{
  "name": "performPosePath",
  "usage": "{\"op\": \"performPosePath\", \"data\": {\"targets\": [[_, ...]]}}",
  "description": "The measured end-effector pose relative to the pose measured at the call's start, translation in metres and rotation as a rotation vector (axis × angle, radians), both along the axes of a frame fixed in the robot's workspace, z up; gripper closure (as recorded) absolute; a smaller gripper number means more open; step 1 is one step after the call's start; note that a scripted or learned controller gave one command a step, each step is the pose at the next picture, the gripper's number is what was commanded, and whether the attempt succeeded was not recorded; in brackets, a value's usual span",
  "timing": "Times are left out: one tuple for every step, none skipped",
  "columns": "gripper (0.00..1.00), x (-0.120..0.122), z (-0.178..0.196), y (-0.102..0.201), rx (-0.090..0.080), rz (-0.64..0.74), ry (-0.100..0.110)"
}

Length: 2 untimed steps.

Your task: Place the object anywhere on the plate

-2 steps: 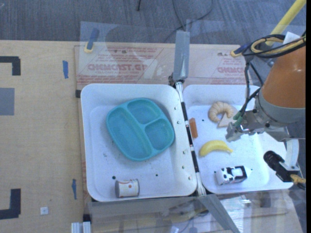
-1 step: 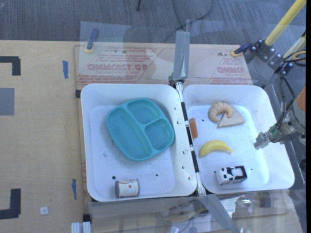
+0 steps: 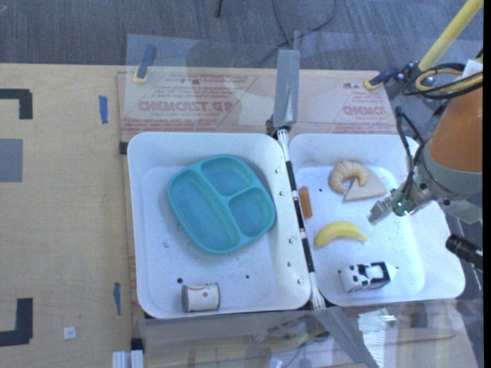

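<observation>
Hand [image 3: 386, 208] over right bin, finger state unclear; drop squarely onto banana [image 3: 341, 234], grip mid-body, then carry to plate [image 3: 222, 203]

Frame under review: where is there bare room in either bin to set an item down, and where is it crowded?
Left bin: all three compartments of the blue plate are bare, as is the floor between the plate and the small can. Right bin: crowded, with croissant, wedge, banana, orange stick, black-and-white toy and gripper; its far corner is free.
</observation>
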<state>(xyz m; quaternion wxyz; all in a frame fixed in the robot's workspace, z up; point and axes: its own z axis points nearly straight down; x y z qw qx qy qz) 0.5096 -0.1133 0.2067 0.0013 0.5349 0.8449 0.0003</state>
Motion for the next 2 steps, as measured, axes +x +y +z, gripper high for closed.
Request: {"op": "performPosePath", "data": {"targets": [[1.0,0.04,0.046,0.061,0.0,0.09,-0.001],[1.0,0.075,0.04,0.177,0.0,0.131,-0.002]]}}
